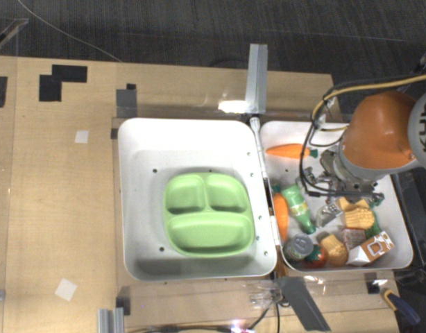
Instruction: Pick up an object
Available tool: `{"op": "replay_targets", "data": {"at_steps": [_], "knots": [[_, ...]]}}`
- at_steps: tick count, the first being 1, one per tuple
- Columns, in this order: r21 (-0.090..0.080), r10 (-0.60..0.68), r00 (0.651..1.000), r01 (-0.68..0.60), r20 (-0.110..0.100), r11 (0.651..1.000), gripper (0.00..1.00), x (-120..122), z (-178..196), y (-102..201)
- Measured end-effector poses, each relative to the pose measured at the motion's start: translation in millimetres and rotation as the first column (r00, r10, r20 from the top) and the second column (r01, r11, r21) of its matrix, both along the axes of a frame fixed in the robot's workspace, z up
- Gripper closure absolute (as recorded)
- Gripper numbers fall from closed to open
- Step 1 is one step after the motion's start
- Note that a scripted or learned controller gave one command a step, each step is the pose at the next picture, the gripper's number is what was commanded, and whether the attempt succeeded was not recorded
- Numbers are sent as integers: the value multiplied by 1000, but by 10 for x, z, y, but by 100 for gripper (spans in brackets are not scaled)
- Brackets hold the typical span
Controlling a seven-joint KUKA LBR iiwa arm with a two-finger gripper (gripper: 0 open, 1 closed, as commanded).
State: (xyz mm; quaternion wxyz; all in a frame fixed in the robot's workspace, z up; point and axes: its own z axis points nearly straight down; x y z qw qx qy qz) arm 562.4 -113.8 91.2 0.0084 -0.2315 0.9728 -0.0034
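Smooth green plastic tray [209, 212], three moulded compartments.

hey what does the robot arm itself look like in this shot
The arm has a glossy orange dome-shaped band, with grey casing bearing dark lettering at the right edge. Black cables and a yellowish one loop around it. Below sits a grey metal wrist and the dark hand.

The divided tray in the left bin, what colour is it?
Light green tray, seen in the camera view.

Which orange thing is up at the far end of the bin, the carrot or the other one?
The carrot lies at the far end of the right bin, pointing sideways. The other orange piece sits lower, against the bin's left wall beside the green bottle.
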Motion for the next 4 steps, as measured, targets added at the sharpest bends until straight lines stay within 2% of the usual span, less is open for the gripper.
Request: {"op": "replay_targets", "data": {"at_steps": [1, 2, 3, 4], "knots": [[1, 7, 1000, -7, 20, 1000, 100, 60, 148, 29], [1, 200, 980, -200, -4, 980, 100, 830, 759, 45], [-6, 219, 976, -219, 4, 976, 100, 1092, 2090, -504], [4, 110, 994, -110, -8, 994, 100, 653, 1754, 146]]}}
